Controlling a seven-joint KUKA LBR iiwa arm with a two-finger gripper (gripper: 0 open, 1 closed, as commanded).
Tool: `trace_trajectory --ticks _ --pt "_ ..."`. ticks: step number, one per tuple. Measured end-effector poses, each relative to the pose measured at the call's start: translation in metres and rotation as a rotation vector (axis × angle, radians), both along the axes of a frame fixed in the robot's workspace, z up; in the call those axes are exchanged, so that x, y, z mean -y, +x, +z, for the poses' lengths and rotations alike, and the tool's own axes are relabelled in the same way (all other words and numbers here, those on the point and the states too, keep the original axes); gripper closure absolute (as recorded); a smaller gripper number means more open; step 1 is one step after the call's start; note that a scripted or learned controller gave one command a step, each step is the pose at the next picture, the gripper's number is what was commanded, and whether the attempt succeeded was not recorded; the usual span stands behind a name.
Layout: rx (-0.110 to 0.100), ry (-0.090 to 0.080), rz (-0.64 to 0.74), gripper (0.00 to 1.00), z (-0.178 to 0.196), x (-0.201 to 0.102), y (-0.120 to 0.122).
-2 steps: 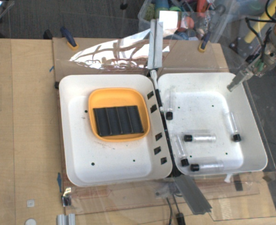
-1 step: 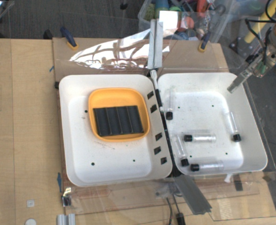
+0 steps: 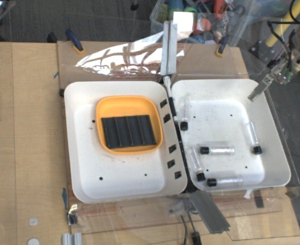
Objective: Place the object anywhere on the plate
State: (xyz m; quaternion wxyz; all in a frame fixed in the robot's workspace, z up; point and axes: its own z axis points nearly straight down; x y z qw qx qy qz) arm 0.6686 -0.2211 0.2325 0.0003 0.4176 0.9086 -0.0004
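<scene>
An orange plate with rounded corners sits in the left bin. A black ridged rectangular block lies flat on the plate, near its front. Several clear tubes with black caps lie in the right bin: one in the middle, one by the right wall, one at the front. My gripper hangs over the right bin's far right corner, well above the tubes and far from the plate. I see nothing held in it.
A clear tote of colourful toys stands behind the bins. A crinkled sheet of plastic lies behind the left bin. Blue clamps hold the board's back edge. The divider between the bins bears black clips.
</scene>
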Motion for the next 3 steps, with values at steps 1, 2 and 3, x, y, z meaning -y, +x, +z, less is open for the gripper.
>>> trace_trajectory --ticks 1,2,3 --pt "-0.002 0.001 0.058 0.00 -0.0041 -0.0001 -0.0033" --pt "-0.001 0.001 0.127 0.00 0.0014 0.0002 -0.0054" --pt "-0.001 0.001 0.221 0.00 0.0040 0.0001 -0.0068"
